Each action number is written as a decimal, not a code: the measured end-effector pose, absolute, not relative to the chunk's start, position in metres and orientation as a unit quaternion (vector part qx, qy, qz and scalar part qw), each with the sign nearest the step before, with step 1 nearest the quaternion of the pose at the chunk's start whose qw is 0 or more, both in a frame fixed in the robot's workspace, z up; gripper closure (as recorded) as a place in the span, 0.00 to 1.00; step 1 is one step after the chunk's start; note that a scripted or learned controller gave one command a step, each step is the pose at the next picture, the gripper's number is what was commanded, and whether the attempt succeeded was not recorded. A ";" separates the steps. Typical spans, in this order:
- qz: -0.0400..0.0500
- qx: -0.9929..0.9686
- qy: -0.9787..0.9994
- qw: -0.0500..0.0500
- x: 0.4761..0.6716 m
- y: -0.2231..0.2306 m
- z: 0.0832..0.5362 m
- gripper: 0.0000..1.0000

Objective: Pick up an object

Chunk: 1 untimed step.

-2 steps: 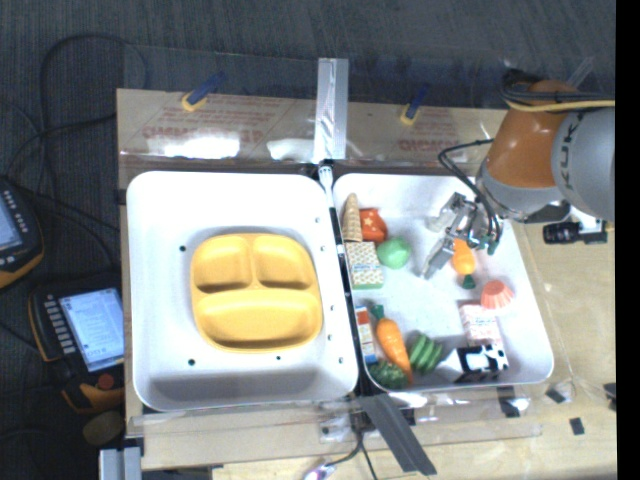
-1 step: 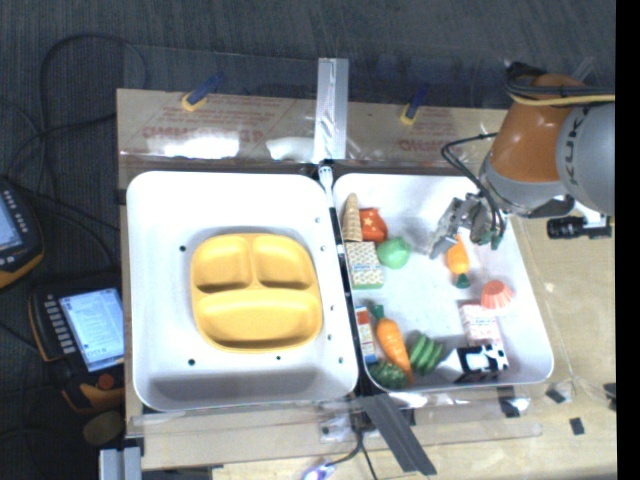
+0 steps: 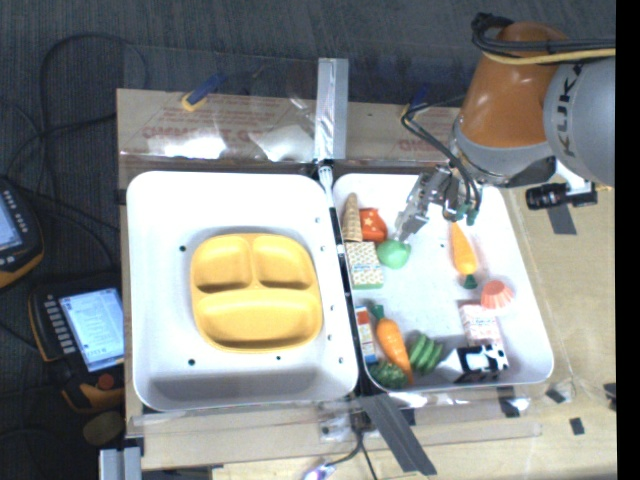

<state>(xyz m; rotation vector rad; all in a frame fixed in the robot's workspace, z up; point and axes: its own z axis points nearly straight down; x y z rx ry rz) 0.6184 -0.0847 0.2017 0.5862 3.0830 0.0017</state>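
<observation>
Right bin (image 3: pixel 525 268), upper half. The gripper (image 3: pixel 405 230) slants down toward the bin's left wall, its fingers closed narrow about the top of a green object (image 3: pixel 394 254), which rests on the bin floor directly beneath the fingertips, beside the yellow packet (image 3: pixel 362 264).

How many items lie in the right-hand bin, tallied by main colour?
Orange: 3, carrot, carrot, small block
Green: 2, round piece, pods
Pink: 1, shell-like piece
Other, packets and cartons: 5
Total: about 11
</observation>
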 end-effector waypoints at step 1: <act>-0.001 0.032 0.999 0.001 0.602 -0.164 0.151 1.00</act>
